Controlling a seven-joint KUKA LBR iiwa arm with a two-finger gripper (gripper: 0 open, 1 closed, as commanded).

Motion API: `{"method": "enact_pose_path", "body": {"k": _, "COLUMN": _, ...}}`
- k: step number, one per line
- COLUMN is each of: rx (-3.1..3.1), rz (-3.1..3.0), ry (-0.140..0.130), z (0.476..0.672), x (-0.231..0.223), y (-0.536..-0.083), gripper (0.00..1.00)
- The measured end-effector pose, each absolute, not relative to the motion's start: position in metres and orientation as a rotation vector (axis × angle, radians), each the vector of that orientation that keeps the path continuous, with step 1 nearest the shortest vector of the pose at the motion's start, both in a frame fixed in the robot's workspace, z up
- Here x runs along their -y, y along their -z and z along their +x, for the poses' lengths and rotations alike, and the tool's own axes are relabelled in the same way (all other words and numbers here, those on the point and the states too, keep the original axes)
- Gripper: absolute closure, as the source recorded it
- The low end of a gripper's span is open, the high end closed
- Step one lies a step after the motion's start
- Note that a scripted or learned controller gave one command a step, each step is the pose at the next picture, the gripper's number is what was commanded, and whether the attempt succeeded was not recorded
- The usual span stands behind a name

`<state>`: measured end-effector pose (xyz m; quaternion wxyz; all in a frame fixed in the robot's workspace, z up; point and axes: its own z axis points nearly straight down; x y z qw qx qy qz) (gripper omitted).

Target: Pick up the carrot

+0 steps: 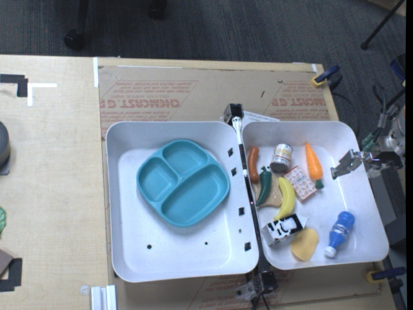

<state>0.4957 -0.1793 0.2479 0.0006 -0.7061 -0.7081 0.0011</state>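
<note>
Cardboard (193, 95) printed mirrored "CHEMAST", carrot (313, 162) in right bin (368, 199), claw (348, 163) state unclear

A pale wooden bench (51, 192) bears a cardboard sheet (193, 95) with two white bins (122, 237) side by side

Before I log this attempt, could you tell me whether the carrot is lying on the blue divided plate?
No, the carrot lies in the right bin beside the can, while the blue plate sits in the left bin.
</note>
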Motion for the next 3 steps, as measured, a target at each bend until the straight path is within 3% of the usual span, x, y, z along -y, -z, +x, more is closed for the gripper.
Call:
{"method": "enact_pose_path", "body": {"k": 1, "rx": 1.974, "rz": -2.439, "ry": -0.005, "z": 0.545, "x": 0.194, "y": -0.15, "gripper": 0.0}}
{"method": "enact_pose_path", "body": {"k": 2, "rx": 1.879, "rz": -2.517, "ry": -0.004, "z": 0.598, "x": 0.185, "y": -0.091, "gripper": 0.0}}
{"method": "enact_pose_path", "body": {"k": 3, "rx": 1.888, "rz": -2.511, "ry": -0.007, "z": 0.599, "x": 0.185, "y": -0.1, "gripper": 1.0}}
